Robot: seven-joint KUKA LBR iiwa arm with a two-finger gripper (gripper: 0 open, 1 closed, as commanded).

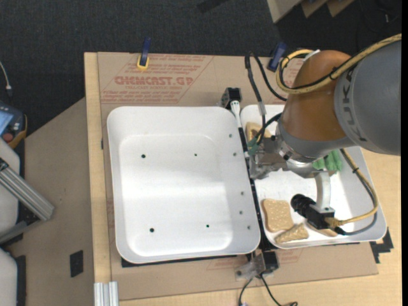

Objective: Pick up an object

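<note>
The arm's orange band and grey wrist hang over the right bin. The gripper points down at that bin's left side, close to the wall between the bins. A tan toast-like slice lies in the near left part of the right bin, with a tan wedge just in front of it. A green object peeks out from under the wrist on the right. Another tan piece sits at the bin's far left corner, just beyond the gripper.
The left bin lies beside the right one on a cardboard sheet. A black connector on a yellow cable hangs from the arm over the right bin's near part. Clamps sit at the cardboard's far edge.
</note>
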